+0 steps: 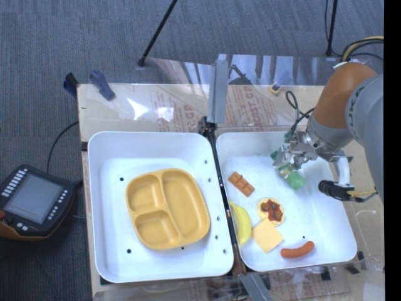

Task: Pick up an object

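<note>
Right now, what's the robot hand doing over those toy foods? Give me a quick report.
Gripper low in the right bin, at a green piece. Grasp not confirmed. Banana, cheese slice and sausage lie apart, nearer the camera.

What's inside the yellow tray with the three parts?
The yellow tray in the left bin shows bare yellow in all three compartments. The food, like the banana and sausage, lies in the right bin.
</note>
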`<move>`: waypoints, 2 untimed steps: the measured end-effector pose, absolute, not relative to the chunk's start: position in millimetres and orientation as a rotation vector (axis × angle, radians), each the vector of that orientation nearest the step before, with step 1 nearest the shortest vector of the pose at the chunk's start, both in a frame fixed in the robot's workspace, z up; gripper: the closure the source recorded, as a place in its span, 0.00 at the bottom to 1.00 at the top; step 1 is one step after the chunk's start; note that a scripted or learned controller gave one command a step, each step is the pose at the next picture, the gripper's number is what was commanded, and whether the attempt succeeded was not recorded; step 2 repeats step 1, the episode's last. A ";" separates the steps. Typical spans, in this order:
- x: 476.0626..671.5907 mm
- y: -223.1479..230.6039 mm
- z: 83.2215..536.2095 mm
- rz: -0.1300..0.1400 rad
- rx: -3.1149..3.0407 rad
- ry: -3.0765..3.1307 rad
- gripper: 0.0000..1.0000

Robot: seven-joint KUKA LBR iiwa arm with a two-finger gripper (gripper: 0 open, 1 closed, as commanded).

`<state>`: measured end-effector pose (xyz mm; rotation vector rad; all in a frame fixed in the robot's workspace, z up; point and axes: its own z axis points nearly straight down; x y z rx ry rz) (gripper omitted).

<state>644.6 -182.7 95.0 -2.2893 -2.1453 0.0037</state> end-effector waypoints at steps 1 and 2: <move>635.7 -118.9 162.9 -0.006 -2.294 -2.148 1.00; 635.7 -118.9 162.9 -0.006 -2.294 -2.148 1.00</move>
